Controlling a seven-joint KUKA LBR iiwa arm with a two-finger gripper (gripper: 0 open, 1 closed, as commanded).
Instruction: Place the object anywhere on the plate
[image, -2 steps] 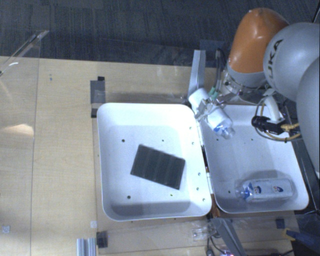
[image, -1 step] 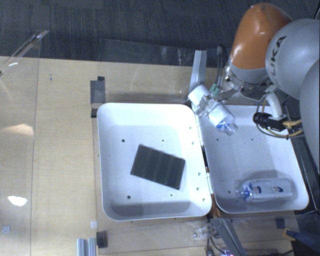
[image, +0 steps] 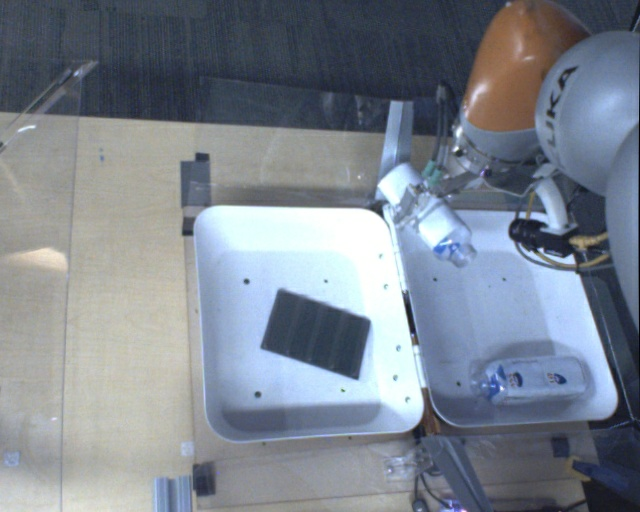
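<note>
Clamped crosswise in the closed hand (image: 420, 205), above the rim where the left bin (image: 215, 300) meets the right bin (image: 600, 400): a small clear bottle (image: 440, 232), tilted, its blue-capped end pointing down toward the right bin. Lying flat in the middle of the left bin, well apart from the hand: the plate (image: 316, 333), a dark ribbed rectangle. Resting on its side near the front wall of the right bin: a second bottle (image: 530, 380).

Probably light and thin-walled, so easy to carry but apt to dent under a hard squeeze. Smooth, round plastic, likely slippery and prone to swivel between the fingers. Best taken across the body near mid-length, as appears to be the case here, rather than at the narrower capped end. Liable to roll once let go on the flat plate, so better released low and lengthwise along the ribs.
</note>
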